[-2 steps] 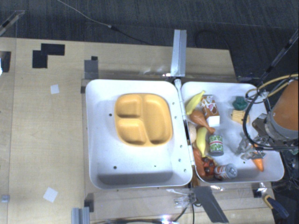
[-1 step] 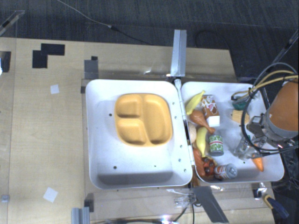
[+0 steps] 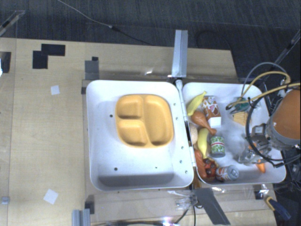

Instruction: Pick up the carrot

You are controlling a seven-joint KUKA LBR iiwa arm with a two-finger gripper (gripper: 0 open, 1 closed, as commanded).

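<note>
Right bin [image 3: 225,91]: small orange carrot [image 3: 260,166], apparently.

No text is reading out from here. The green-labelled can [image 3: 217,146] and the red-and-white packet [image 3: 211,106] in the right bin [image 3: 277,175] are showing printing, but it's too small and blurred to read.

The carrot [image 3: 260,165] is a small orange piece, seen only in part, lying low in the right bin [image 3: 277,177] close to its front right corner. It rests on the white floor near the front rim; its full shape and pose cannot be made out.
</note>
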